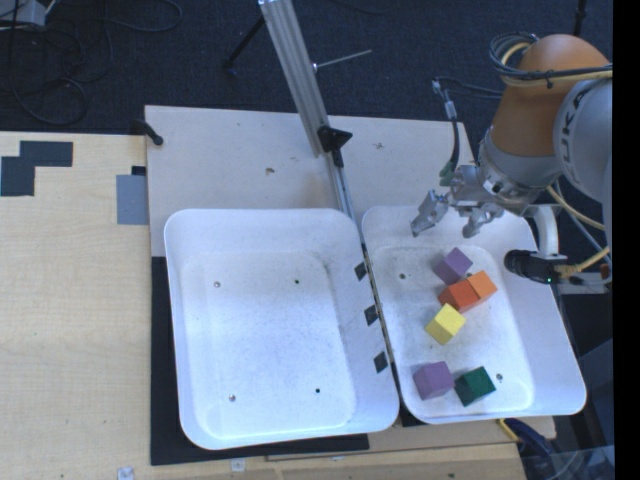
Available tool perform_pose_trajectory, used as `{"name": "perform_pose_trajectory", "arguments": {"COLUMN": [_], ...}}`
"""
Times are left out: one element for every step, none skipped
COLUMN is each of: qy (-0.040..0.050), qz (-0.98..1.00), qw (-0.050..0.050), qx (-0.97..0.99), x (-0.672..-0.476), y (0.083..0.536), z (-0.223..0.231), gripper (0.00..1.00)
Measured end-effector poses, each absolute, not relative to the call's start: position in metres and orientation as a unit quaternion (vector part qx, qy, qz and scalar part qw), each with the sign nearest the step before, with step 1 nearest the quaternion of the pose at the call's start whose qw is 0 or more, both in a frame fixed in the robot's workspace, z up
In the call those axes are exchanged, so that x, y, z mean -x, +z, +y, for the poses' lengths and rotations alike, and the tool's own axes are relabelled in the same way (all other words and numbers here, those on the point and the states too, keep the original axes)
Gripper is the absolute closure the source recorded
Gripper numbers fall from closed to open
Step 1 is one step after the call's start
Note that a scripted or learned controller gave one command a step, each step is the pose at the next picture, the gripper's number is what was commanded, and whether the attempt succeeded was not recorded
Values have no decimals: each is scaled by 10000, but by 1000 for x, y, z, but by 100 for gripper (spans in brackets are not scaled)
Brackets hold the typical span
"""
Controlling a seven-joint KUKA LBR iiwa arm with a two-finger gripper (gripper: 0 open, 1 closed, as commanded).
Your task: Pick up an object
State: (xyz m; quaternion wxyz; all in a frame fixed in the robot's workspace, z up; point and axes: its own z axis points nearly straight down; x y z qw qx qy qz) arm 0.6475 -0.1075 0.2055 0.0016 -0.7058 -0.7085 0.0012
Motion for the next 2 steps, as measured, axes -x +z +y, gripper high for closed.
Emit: {"name": "perform_pose_trajectory", "arguments": {"qy": [16,9], "qz": [-7058,-7063], "qw": [20,6], "qx": [7084,7079], "x": [-648,-649], "y": [87,101], "z": [-179,-178], "gripper": [0,100]}}
